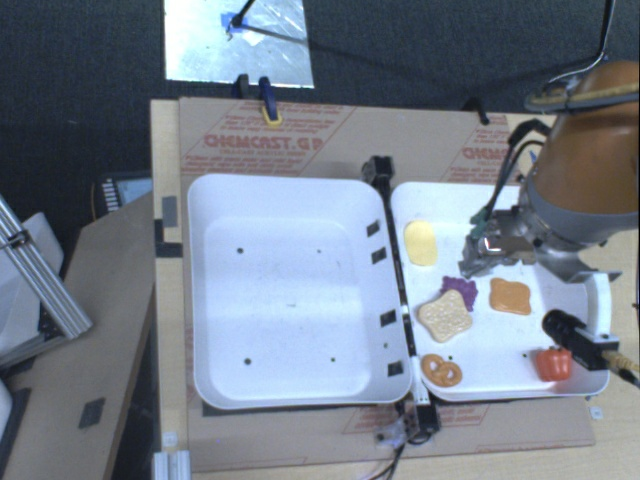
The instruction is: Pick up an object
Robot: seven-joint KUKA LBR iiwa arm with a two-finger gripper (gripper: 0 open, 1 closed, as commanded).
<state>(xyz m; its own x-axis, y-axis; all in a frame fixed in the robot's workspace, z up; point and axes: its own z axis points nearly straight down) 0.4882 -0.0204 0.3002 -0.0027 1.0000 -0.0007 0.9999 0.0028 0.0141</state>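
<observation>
Toy food in the right bin [600, 298], yellow piece [421, 243] near its left wall, toast [444, 316], orange slice [510, 297], pretzel [441, 370], red piece [553, 364] at the front edge, gripper [483, 253] above the bin's middle, grip impossible to tell

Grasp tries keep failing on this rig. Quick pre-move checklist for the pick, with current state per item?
1. Objects available in the right bin: ok. Yellow piece, purple piece, bread slice, orange piece, pretzel, red piece.
2. Gripper over the right bin: ok, between the yellow and orange pieces.
3. Anything held: cannot tell; its tips are not resolved.
4. Target isolated: not ok for the purple piece, which touches the bread slice; ok for the yellow piece.
5. Wall clearance: ok for the yellow and orange pieces; the red piece sits near the front-right rim.
</observation>
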